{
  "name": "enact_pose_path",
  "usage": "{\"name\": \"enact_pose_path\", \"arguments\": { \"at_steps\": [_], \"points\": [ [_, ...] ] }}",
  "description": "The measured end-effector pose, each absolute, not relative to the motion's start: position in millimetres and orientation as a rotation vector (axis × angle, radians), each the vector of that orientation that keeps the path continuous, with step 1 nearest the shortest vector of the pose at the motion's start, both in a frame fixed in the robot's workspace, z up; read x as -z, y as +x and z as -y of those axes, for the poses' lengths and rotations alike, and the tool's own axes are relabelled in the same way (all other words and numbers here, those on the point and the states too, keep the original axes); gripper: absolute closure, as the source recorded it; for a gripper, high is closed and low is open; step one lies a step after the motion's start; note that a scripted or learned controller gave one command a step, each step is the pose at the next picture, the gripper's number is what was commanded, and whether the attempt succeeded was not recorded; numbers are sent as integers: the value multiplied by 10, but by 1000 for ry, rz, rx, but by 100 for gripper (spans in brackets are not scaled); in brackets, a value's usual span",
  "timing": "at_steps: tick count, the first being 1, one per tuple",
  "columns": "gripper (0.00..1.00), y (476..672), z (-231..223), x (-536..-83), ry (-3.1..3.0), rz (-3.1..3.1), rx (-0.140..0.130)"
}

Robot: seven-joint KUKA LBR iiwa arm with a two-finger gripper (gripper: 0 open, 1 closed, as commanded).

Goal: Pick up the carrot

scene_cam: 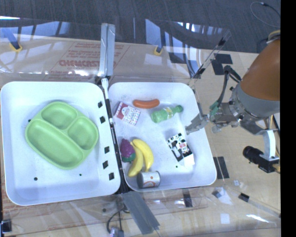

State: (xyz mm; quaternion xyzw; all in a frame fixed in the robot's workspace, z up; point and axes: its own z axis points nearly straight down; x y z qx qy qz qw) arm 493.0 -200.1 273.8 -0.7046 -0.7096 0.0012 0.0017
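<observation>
The carrot (146, 103) lies near the right bin's (202, 167) far edge, beside a green bottle (166, 113). The gripper (197, 125) hovers at that bin's right edge. A green plate (62, 133) sits in the left bin (15, 181).

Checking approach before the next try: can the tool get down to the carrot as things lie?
Probably yes. The carrot lies apart from the green bottle and the small carton, open from above. The tool sits at the bin's right rim.

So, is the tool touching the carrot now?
Apart. The camera view shows the tool at the right bin's right edge, with the green bottle and bare white floor between it and the carrot.

cam: fixed overhead | slanted down | covers both bins (10, 132)
</observation>
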Motion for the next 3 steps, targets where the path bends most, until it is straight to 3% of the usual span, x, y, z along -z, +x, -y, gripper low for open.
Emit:
{"name": "enact_pose_path", "arguments": {
  "at_steps": [1, 2, 3],
  "points": [
    [0, 4773, 1150, -4322, -2087, 2350, 0],
    [0, 4771, 294, -3850, -1467, 2778, -2],
    [0, 4769, 570, -4430, -1159, 2924, 0]
  ]
}}
